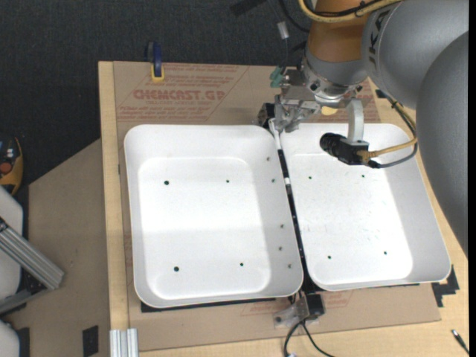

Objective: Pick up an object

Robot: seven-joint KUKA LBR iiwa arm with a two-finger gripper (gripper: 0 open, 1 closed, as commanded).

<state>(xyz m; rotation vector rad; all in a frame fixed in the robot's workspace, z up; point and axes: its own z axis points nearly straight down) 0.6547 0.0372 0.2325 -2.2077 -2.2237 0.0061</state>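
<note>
At the far end of the seam between the left bin [201, 214] and the right bin [364, 222], the gripper [286, 117] hangs low. A blue clamp [155, 58] sits beyond the left bin. The arm's grey bulk [424, 65] covers the right bin's far corner. Finger spread unreadable; no object discernible.

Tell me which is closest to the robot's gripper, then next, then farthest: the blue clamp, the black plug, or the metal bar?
From the gripper, in the camera view:
1. Blue clamp, on the board's far left edge.
2. Black plug, at the near edge below the bins.
3. Metal bar, off the board at lower left.
</note>
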